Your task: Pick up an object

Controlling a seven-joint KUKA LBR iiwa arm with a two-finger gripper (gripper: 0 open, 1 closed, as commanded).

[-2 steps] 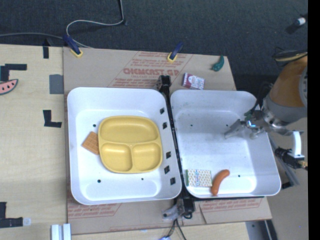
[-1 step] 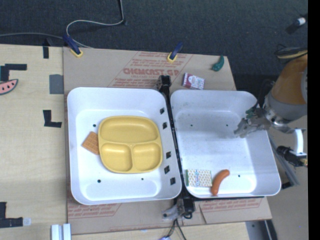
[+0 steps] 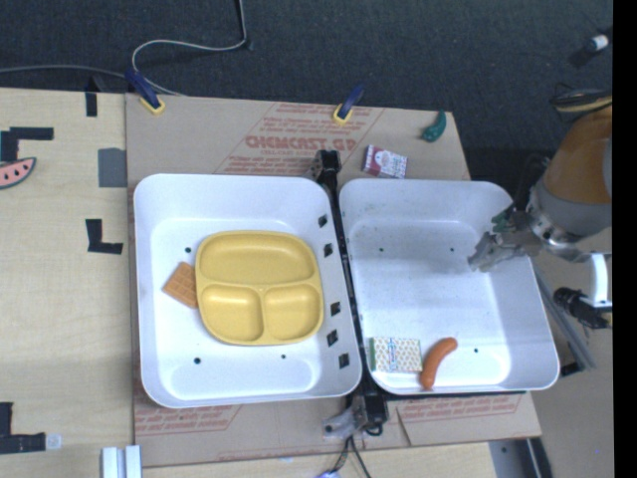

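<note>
An orange sausage-shaped toy [image 3: 437,361] lies near the front of the right bin [image 3: 428,212]. Just to its left rests a small pale speckled packet [image 3: 396,354]. In the left bin [image 3: 159,267] sits a yellow compartment plate [image 3: 261,286], with a tan cracker-like piece [image 3: 180,286] poking out from under its left edge. My gripper [image 3: 495,247] hangs over the right bin's right side, well behind the sausage, and nothing shows between its fingers. The grey arm with its orange band [image 3: 582,167] reaches in from the right.
Cardboard [image 3: 289,137] lies under both bins. A small red and white packet [image 3: 383,161] and a teal object [image 3: 434,125] sit behind the right bin. Yellow clamps [image 3: 348,108] hold the cardboard's back edge. A cable [image 3: 189,43] runs across the dark floor.
</note>
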